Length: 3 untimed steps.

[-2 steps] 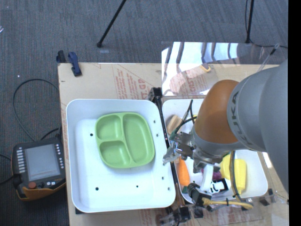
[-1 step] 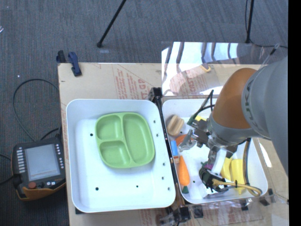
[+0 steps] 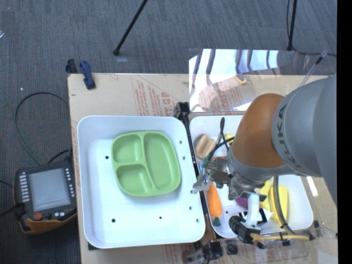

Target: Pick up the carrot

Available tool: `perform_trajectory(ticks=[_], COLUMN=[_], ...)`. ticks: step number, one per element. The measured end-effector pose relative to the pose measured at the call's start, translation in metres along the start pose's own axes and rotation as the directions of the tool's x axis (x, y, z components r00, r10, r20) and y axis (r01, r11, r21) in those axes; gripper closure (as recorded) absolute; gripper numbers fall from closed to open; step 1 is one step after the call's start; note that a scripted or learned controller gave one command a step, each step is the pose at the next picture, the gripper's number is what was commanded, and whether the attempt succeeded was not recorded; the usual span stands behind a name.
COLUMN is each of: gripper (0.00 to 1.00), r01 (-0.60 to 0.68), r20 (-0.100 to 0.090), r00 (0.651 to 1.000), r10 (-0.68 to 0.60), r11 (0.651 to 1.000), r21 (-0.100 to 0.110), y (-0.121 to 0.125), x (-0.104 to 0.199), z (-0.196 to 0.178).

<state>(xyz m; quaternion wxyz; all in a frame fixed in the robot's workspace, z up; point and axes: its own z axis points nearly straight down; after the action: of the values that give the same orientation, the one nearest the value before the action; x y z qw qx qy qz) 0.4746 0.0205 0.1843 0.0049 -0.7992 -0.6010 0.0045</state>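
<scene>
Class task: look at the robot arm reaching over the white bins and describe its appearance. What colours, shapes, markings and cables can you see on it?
The arm is a thick, rounded grey tube with dark KUKA lettering on its side. A bulging orange band sits above the wrist. Thin black cables loop around the wrist. The hand is small, made of silvery metal parts.

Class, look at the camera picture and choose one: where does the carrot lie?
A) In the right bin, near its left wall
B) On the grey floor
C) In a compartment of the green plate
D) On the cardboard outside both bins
A: the carrot lies on the floor of the right bin, beside its left wall, while the green plate sits in the left bin.
</scene>
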Motion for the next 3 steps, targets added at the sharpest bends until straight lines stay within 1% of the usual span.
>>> perform_trajectory(ticks=[1,2,3], gripper=[0.00,0.00,0.00], r01=[-0.160,-0.161,-0.341], r20=[-0.001,-0.002,-0.002], r00=[0.987,0.987,0.940], r10=[0.160,0.161,0.341], r11=[0.987,0.987,0.940], r21=[-0.004,-0.001,-0.003], y=[0.024,0.004,0.001], x=[-0.053,-0.013,-0.002], z=[0.000,0.000,0.000])
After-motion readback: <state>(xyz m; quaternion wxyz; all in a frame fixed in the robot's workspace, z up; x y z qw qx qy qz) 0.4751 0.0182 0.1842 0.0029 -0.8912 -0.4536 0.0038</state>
